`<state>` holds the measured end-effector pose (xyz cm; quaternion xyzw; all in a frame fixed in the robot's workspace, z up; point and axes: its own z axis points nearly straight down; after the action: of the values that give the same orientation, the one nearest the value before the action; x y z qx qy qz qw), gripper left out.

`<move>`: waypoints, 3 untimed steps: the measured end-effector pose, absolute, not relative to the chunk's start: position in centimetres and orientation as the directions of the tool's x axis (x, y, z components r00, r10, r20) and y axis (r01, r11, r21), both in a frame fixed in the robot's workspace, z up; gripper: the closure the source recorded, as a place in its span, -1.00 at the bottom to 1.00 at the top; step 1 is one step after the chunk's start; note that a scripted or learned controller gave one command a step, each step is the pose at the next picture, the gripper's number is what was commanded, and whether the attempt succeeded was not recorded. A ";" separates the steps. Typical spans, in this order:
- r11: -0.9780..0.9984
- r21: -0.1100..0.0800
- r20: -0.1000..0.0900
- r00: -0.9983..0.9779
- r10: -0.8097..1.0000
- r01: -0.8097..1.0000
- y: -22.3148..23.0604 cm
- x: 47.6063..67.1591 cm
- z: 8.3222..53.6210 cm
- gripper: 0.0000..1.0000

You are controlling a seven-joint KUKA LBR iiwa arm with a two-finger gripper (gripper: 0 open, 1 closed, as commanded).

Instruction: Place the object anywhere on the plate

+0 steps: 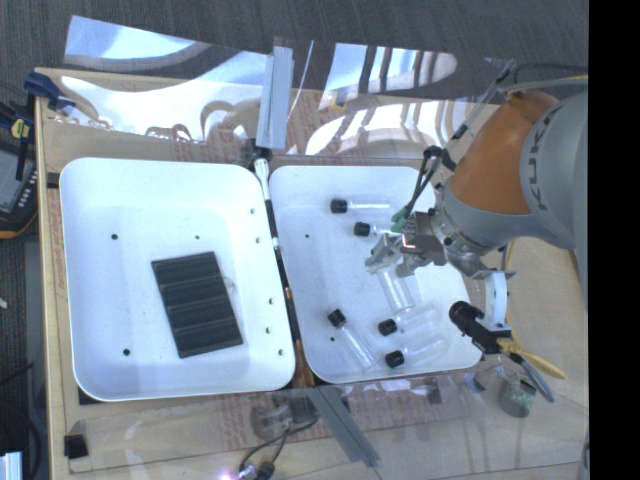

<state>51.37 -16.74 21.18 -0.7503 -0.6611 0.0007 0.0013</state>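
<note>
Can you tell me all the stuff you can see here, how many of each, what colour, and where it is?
white bins: two, white, side by side on the bench.
dark ribbed plate: one, dark grey, lying flat in the left bin, a little below its middle.
clear vials with black caps: about five, see-through with black tops, scattered in the right bin; the exact count is hard to tell because the clear bodies blend into the white.
clear panels: see-through, shiny, standing along the far edge of the bench.
arm: one, grey with an orange band, reaching in from the right over the right bin.
hand: one, metal, low over the middle of the right bin among the vials.
</note>
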 end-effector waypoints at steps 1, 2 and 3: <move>-0.108 -0.004 0.001 0.108 0.994 0.994 -11.2 58.9 22.6 1.00; -0.095 -0.008 0.000 0.095 0.996 0.995 -2.9 49.0 19.0 1.00; 0.194 -0.002 0.000 -0.194 0.981 0.981 4.3 58.8 19.1 1.00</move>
<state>58.82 4.29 19.10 -0.6350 -0.7726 0.0006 0.0007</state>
